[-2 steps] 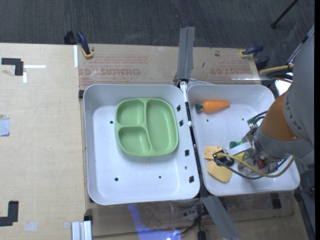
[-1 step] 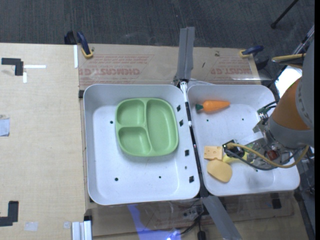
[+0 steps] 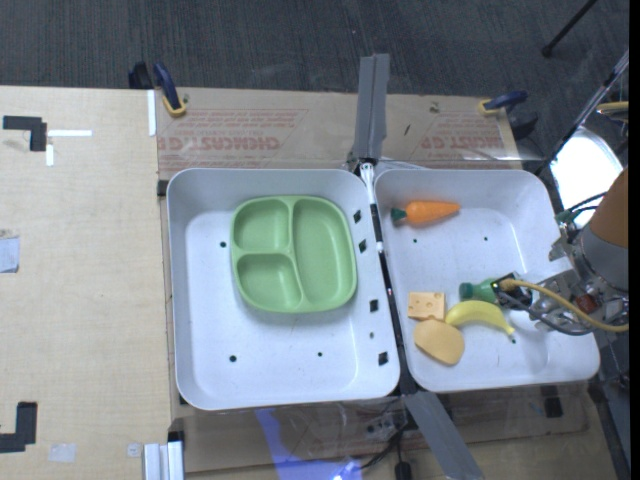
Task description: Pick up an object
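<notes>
The right bin [image 3: 520, 193] holds an orange carrot [image 3: 430, 211] near its back left. Toward the front lie a holed yellow cheese slice [image 3: 426, 305], a yellow banana [image 3: 480, 315] and a tan rounded piece [image 3: 440, 342]. A small green object [image 3: 478, 290] sits just behind the banana. My gripper [image 3: 540, 303] reaches in low from the right, by the bin's right side, just right of the banana and the green object. Nothing is visibly held in it.
In the left bin [image 3: 200, 298] lies a green divided plate [image 3: 294, 254]. A raised divider [image 3: 374, 258] separates the bins. Blue clamps [image 3: 170, 93] hold the cardboard at the back. The arm's body [image 3: 610, 238] hangs over the right bin's right rim.
</notes>
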Controlling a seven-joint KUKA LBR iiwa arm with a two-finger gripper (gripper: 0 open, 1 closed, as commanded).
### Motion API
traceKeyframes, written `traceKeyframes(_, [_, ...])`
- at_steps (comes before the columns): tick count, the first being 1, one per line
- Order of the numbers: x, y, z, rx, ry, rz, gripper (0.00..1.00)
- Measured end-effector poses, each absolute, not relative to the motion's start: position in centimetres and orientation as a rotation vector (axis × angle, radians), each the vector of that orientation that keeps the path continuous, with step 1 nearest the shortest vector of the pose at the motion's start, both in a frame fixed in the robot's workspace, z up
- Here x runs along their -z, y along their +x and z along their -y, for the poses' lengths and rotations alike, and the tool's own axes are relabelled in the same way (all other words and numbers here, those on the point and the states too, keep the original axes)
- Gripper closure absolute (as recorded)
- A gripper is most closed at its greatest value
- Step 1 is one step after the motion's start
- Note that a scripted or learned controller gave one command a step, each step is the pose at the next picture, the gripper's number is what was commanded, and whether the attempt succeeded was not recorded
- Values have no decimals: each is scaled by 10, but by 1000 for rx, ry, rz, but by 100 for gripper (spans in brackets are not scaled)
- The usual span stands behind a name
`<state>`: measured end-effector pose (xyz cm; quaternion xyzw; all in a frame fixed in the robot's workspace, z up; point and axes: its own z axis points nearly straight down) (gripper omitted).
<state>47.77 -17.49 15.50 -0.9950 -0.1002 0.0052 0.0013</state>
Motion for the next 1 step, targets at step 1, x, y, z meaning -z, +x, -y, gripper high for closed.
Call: traceKeyframes(1, [-159,477,184,-14,-3010,880,100])
